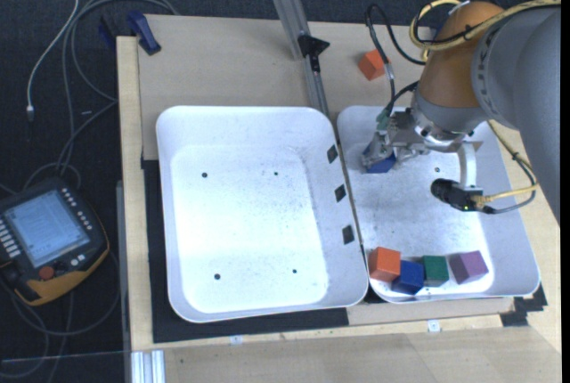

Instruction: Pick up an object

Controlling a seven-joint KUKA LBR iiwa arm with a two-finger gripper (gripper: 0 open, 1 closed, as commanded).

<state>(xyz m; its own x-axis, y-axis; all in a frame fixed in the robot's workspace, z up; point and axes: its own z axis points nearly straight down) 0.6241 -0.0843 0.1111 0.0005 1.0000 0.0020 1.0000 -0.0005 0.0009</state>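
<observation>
My gripper (378,155) hangs over the far left part of the right bin (499,221), near the wall between the bins. A small dark blue block (382,164) shows between its fingertips, and the fingers look shut on it. Along the right bin's front edge lie an orange block (385,263), a blue block (411,275), a green block (435,269) and a purple block (468,264), all apart from the gripper.
The left bin (178,194) stands beside the right one. Another orange block (372,64) sits on the bench behind the right bin. A slanted metal post (285,7) rises at the back between the bins. Cables trail off the arm's wrist (459,194).
</observation>
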